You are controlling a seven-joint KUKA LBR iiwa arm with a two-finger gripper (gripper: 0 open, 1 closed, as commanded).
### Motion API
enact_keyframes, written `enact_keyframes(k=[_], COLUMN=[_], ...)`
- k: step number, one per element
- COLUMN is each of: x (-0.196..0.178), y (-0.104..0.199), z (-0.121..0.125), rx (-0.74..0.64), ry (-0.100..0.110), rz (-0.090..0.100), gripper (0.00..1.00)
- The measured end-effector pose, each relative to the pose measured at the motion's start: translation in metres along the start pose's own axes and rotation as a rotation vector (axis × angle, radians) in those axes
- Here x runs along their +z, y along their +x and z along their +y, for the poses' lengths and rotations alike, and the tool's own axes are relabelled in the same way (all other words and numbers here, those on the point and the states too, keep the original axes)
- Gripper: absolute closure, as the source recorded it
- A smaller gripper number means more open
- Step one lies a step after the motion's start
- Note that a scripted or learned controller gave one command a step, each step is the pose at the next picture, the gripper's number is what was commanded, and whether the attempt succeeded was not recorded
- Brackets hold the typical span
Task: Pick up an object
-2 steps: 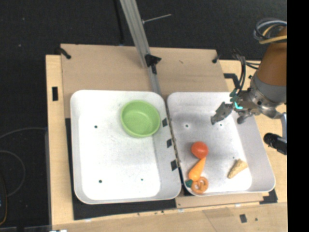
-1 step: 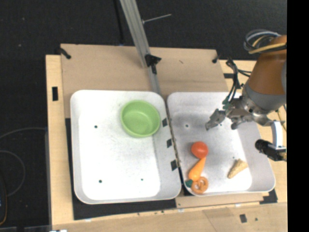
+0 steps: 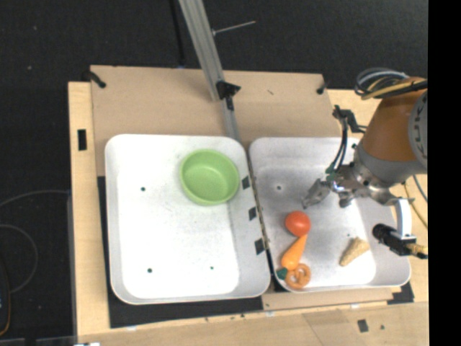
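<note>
My jaws (image 3: 330,193) hang spread open over the middle of the right shallow white plastic bin (image 3: 288,157), with nothing between them. Below and to the left of them on the bin floor lies a round red-orange tomato-like ball (image 3: 297,223). Touching its lower edge is a small orange carrot-shaped toy (image 3: 293,253), which runs down to an orange ring-shaped piece (image 3: 298,275) at the bin's front rim. A tan wedge-shaped piece (image 3: 353,251) lies apart to the right. The left white bin (image 3: 144,265) holds a light green plastic bowl (image 3: 209,177), upright near its back right corner.
</note>
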State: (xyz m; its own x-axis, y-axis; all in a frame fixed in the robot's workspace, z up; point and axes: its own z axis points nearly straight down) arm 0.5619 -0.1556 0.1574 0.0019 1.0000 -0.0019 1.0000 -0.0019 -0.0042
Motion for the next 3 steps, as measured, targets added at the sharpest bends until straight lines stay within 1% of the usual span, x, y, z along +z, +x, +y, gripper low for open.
enact_keyframes(k=[1, 2, 3], x=[0.053, 0.039, -0.004], y=[-0.001, -0.002, -0.004], z=[-0.001, 0.001, 0.008], rx=[0.000, 0.005, -0.004], ry=[0.000, -0.008, -0.006], rz=[0.000, 0.001, 0.001], gripper=[0.00, 1.00, 1.00])
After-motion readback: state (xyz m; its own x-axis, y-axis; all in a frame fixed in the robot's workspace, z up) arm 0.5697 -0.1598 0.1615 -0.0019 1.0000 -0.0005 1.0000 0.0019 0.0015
